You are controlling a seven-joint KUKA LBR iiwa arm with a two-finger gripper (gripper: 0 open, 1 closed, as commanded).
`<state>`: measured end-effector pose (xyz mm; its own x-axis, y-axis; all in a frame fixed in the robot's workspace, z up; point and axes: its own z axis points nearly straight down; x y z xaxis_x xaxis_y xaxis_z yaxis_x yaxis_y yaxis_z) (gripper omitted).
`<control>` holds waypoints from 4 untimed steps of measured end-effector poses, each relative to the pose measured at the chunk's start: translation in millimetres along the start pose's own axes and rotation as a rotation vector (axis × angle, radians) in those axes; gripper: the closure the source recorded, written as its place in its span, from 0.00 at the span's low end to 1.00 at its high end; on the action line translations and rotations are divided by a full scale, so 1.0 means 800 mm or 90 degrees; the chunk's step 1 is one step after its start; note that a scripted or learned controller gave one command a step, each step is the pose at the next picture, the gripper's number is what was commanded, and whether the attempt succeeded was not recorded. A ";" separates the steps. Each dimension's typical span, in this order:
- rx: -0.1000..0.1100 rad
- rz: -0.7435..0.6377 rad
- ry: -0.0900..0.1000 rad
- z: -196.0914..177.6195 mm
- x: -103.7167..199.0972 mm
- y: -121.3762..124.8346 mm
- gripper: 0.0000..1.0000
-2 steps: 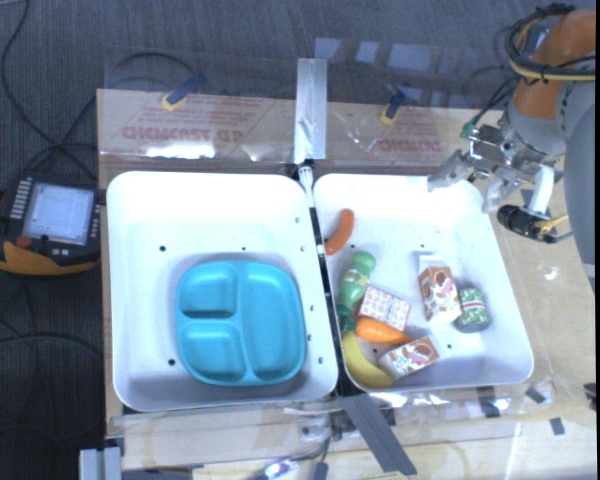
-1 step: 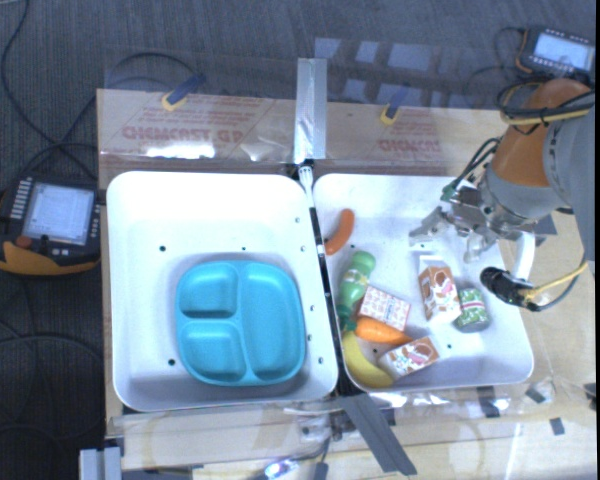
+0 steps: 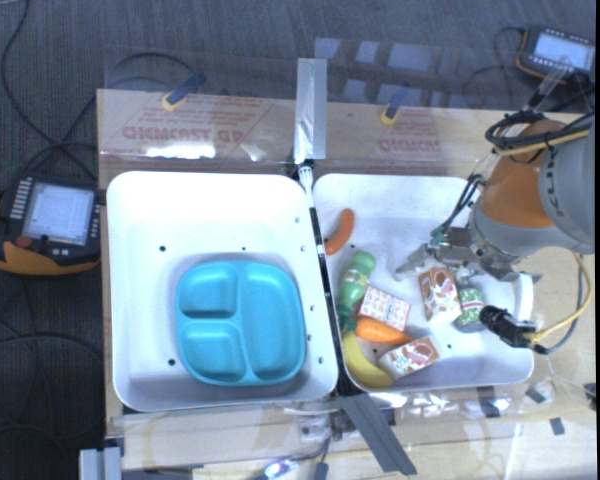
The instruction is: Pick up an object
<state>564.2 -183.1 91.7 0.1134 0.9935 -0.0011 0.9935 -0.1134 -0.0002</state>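
Note:
The right bin [image 3: 390,193] holds a jumble of toy food. A red sausage [image 3: 339,230] lies by the left wall, with a green bottle [image 3: 355,280] just below it. Further down are a white-and-red carton [image 3: 384,307], a carrot [image 3: 382,332], a banana [image 3: 362,362] and a small red carton [image 3: 411,356]. My gripper [image 3: 456,265] hangs over the right half of this bin, open, its fingers spread just above a red-and-white carton [image 3: 438,294] and a small green carton [image 3: 470,307]. Nothing is between the fingers.
The left bin [image 3: 140,218] carries a blue divided plate [image 3: 241,320]. The grey arm with its orange band [image 3: 515,196] comes in from the right over the bin's rim. A black cable [image 3: 520,330] loops near the bin's right wall.

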 end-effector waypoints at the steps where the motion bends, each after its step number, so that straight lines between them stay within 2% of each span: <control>1: -0.007 0.008 -0.002 0.003 0.053 0.038 0.00; 2: -0.006 0.009 0.000 -0.007 0.053 0.038 1.00; 3: -0.006 0.009 0.000 -0.007 0.053 0.038 0.00; 4: -0.011 -0.119 -0.003 0.002 0.063 -0.029 0.00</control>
<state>546.7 -130.4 90.2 -0.0727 0.9973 -0.0075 0.9972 0.0729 0.0170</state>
